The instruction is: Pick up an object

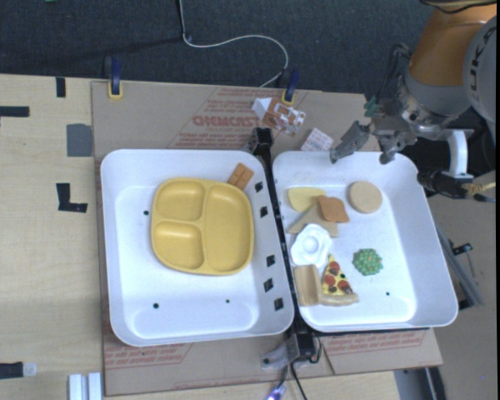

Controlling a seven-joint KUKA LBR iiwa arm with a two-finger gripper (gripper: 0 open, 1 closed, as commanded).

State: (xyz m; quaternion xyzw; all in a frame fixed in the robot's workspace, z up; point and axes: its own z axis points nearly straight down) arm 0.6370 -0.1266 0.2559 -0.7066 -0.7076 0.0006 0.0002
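The tool (pixel 368 148) hangs with its two fingers spread wide, holding nothing, above the right bin's (pixel 417 302) far rim. Toy food lies inside, with a round cookie (pixel 365 197) nearest the tool. A yellow divided plate (pixel 203 226) sits in the left bin (pixel 129 302).

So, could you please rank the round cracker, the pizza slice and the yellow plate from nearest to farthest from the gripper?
1. Round cracker, just below the gripper in the right bin.
2. Pizza slice, near that bin's front edge.
3. Yellow plate, in the left bin.
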